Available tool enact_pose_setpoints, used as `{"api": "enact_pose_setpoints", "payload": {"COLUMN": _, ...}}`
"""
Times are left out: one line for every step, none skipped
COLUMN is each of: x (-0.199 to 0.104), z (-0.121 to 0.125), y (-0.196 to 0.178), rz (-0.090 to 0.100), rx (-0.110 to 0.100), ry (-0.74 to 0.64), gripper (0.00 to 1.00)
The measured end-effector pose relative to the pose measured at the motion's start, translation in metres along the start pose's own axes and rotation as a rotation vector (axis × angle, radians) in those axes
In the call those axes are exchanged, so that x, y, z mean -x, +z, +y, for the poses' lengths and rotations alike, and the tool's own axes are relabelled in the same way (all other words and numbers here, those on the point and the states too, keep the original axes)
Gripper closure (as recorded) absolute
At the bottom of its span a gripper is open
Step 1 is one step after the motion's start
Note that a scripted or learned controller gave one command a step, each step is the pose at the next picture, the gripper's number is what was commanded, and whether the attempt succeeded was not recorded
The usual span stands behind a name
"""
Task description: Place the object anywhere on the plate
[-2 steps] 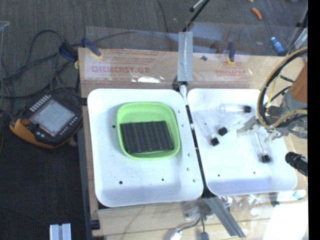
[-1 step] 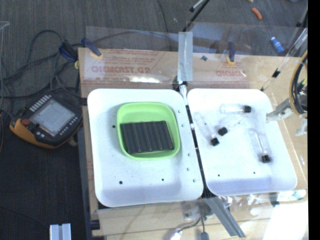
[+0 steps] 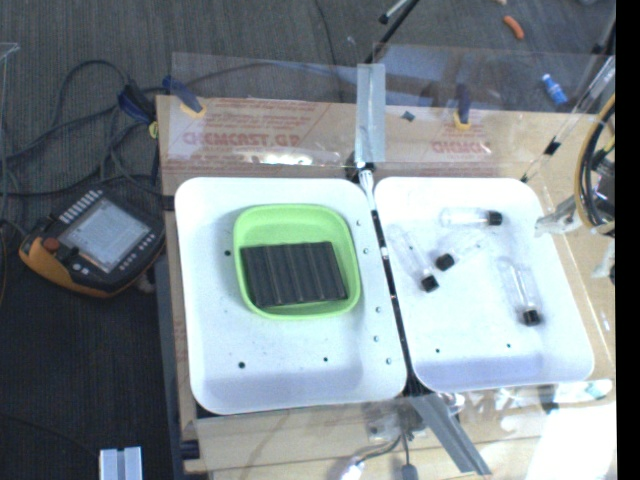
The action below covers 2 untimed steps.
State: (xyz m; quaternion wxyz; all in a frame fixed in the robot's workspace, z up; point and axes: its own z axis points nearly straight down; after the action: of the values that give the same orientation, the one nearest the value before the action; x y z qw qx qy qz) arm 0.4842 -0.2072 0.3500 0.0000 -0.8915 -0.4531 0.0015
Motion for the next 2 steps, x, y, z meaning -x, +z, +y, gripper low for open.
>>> {"api": "enact_pose_setpoints", "payload": {"x": 0.007, "z": 0.004, "y": -0.005, "rz": 0.000, "rx": -0.001, "ry": 0.148, "gripper": 0.00}}
{"api": "enact_pose_setpoints", "payload": {"x": 0.010, "z": 0.007, "y": 0.041, "rz": 0.000, "rx": -0.004, "ry": 0.428, "gripper": 0.00}}
